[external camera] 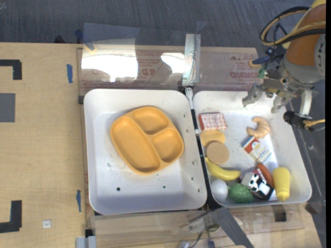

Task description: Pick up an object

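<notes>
My gripper (264, 100) hangs over the far right corner of the right bin (302, 161). Its two fingers are spread apart and it is open, with nothing between them. Just below it lies a croissant (260, 127). Further down are a small orange and white carton (257, 149), a red sausage (265, 172) and a yellow bottle (282, 183). A red checkered box (213, 121), a yellow wedge (212, 137), a tan round disc (217, 152) and a banana (223, 172) line the bin's left side. A white egg (220, 189), a green piece (240, 193) and a black and white toy (257, 185) sit near the front.
The left bin (98, 190) holds a yellow divided plate (147, 138). A raised divider (195, 138) separates the two bins. A clear plastic wall (155, 66) stands behind them. The wooden bench (36, 154) extends to the left.
</notes>
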Robot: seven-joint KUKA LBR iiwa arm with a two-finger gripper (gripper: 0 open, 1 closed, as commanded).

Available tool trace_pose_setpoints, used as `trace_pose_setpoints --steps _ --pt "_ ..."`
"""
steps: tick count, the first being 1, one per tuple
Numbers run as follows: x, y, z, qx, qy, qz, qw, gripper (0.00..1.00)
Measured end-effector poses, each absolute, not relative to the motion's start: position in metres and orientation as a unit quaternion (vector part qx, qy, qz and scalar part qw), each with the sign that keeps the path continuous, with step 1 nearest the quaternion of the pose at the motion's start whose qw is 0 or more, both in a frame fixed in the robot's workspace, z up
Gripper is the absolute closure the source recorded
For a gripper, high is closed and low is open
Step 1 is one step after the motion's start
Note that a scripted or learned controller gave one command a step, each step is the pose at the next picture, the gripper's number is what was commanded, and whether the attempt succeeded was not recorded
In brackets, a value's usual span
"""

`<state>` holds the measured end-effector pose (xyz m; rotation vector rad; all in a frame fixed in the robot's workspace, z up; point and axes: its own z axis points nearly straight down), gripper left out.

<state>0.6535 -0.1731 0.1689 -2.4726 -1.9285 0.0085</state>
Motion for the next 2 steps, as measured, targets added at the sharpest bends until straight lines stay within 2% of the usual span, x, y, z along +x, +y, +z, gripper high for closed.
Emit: trace_pose_setpoints --steps 1,2 --pt "0.577 -0.178 0.087 -0.831 -0.556 -0.0013 -0.001 0.00" --pt "0.579 -0.178 0.099 -0.832 -0.555 -0.0037 -0.004 1.00"
